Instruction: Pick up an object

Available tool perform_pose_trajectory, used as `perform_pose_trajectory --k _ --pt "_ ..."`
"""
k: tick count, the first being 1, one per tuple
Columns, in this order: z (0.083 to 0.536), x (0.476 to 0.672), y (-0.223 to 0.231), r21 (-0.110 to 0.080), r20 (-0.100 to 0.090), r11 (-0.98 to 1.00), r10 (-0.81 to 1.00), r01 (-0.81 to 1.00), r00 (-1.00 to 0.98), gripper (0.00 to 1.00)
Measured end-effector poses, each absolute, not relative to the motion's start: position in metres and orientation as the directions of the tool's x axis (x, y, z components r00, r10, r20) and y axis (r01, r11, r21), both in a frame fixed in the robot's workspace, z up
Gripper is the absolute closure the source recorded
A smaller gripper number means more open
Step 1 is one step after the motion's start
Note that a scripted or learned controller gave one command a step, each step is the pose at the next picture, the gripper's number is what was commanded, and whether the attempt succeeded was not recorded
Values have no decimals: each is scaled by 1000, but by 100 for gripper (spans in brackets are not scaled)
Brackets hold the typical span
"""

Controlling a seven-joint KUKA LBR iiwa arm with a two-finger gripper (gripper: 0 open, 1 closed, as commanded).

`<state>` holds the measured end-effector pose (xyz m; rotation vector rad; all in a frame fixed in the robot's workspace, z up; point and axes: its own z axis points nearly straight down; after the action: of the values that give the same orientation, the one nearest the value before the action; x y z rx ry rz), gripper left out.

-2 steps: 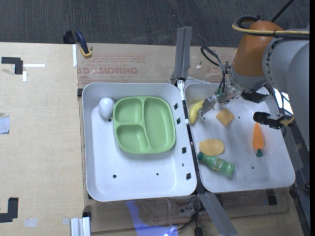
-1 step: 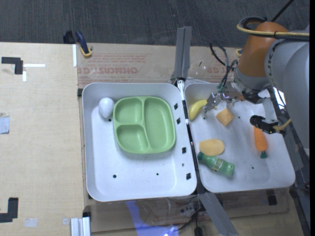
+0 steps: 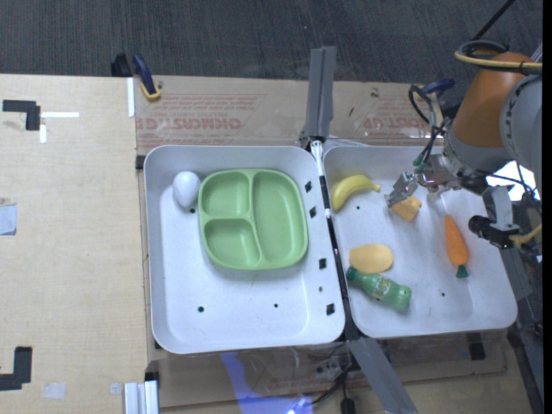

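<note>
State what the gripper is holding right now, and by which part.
Cannot be told. The gripper sits right above a small orange-yellow block in the right bin, but this view doesn't show the block between its fingers.

Wooden bench (image 3: 69, 257) bears two white bins (side by side): left bin (image 3: 233, 317), right bin (image 3: 431, 313)

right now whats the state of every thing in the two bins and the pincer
green divided plate: flat in the left bin, right way up
white ball: beside the plate's left rim
banana: lying in the right bin, near its top left
small orange block: right at the pincer tips; grip unclear
carrot: lying loose
yellow potato-like piece: lying loose
green bottle: on its side
</note>
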<state>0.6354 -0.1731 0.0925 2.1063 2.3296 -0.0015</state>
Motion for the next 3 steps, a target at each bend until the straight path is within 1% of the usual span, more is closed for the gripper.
perform_pose_trajectory --k 1,2,3 --pt "107 639 -173 12 -5 101 995 995 -101 100" --pt "96 556 -207 0 -1 444 896 896 -444 100" --pt "162 583 -159 1 -2 255 967 967 -255 100"
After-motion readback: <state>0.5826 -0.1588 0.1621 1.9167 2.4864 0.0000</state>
